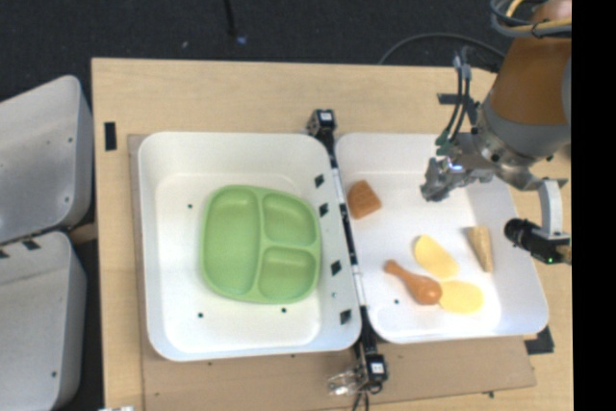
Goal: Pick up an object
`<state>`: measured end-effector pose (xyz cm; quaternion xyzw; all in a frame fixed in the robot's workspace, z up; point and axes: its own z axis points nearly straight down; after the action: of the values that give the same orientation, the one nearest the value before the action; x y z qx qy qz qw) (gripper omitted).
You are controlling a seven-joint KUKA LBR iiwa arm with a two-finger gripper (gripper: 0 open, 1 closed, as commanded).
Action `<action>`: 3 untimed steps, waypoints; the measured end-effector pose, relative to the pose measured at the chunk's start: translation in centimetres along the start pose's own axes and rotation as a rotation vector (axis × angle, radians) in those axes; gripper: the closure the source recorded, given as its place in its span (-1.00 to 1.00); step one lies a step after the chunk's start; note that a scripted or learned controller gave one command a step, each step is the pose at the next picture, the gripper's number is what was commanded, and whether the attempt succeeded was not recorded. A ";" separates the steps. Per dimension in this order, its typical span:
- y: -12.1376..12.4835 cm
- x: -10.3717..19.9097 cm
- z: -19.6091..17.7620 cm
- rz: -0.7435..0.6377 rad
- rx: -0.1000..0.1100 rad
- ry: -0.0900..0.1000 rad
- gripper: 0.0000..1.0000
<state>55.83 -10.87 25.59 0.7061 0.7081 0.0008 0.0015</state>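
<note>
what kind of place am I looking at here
Probably a robot grasping test bench in a lab: a robot arm reaches over two white bins, one with a green divided plate, the other with toy food.

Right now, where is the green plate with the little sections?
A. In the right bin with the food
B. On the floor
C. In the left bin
C: the green plate lies flat inside the left bin, apart from the food in the right bin.
</note>
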 end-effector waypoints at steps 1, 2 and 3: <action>1.2 4.5 1.2 -0.002 0.004 0.001 1.00; 3.2 9.5 0.5 -0.004 0.001 0.002 1.00; 4.4 14.6 -0.2 -0.005 0.001 0.003 1.00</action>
<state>60.14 3.79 25.80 0.7045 0.7097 0.0014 0.0003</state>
